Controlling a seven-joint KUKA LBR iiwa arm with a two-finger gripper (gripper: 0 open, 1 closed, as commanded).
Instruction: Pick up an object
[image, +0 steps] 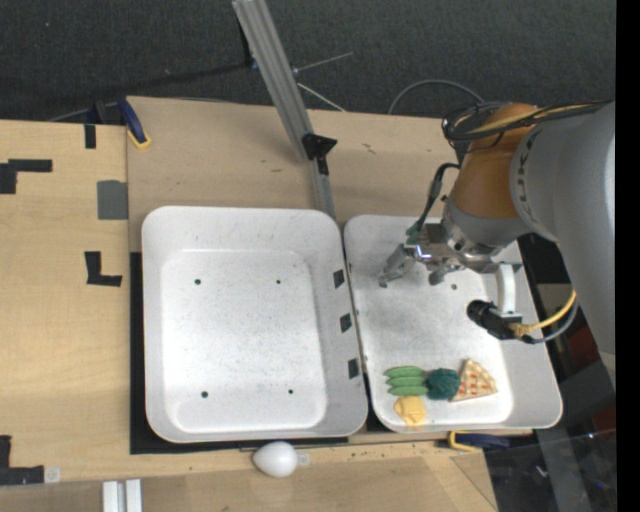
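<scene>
Camera view: pincer (410, 272) spread wide, holding nothing, above right bin (400, 330), well apart from toys (440, 383).

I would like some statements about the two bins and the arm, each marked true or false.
1. The toy food lies in the right bin. True: the green pods, the broccoli, the pizza slice and the yellow piece sit near its front edge.
2. The end effector holds the pizza slice. False: nothing is between its spread fingers, and the slice lies apart from it.
3. The white egg is inside the left bin. False: it rests on the bench just in front of that bin.
4. The end effector is over the right bin. True.
5. The broccoli touches the pizza slice. True.
</scene>
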